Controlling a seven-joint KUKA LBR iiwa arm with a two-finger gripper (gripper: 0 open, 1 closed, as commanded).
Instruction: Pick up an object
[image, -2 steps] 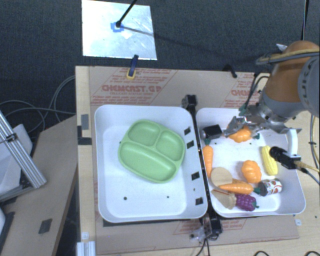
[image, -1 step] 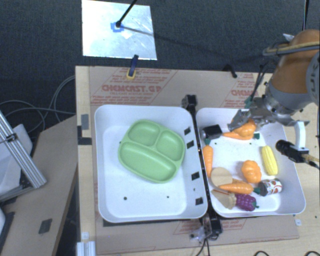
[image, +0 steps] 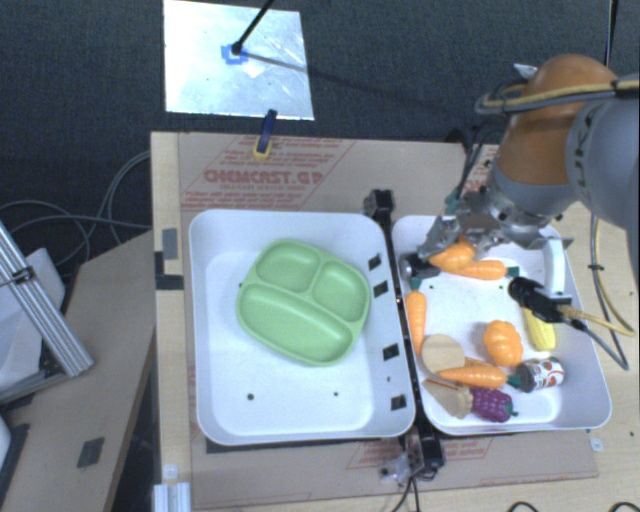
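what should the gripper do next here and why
Probably lower a little and close on the carrot. The gripper sits at the back of the right bin, right over the carrot's near end, but nothing shows clearly between its fingers, so no grasp looks made yet.

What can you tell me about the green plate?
The green plate is pale green and looks like smooth plastic, with rounded corners. It is split into three sections: one long one along its lower side and two smaller ones above it. Nothing lies in any section. It sits flat and right side up, turned at a slant, near the middle of the left white bin. It touches only the bin floor. The toy food lies in the other bin.
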